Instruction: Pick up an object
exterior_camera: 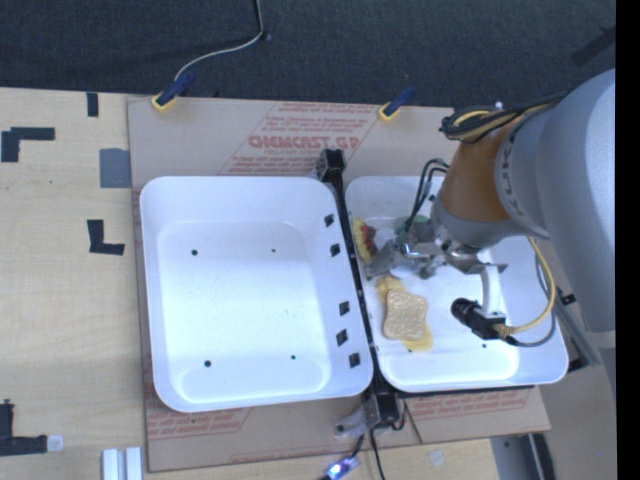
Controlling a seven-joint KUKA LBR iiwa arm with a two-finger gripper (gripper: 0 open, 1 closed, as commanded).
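Observation:
My gripper (388, 260) is low in the right bin (520, 363), near its left wall. Just in front of it lies a tan slice of toast (405, 313), resting on a flat yellow piece (424, 340). A small red and yellow object (362, 236) sits against the bin's left wall, just behind the gripper. The gripper's tip is close to the toast's far edge, and I see nothing lifted off the bin floor.
The left bin (240, 288) stands beside the right one, with a black divider strip (345, 268) between them. My arm (520, 178) covers the right bin's back right part. Brown cardboard (290, 143) lies under both bins.

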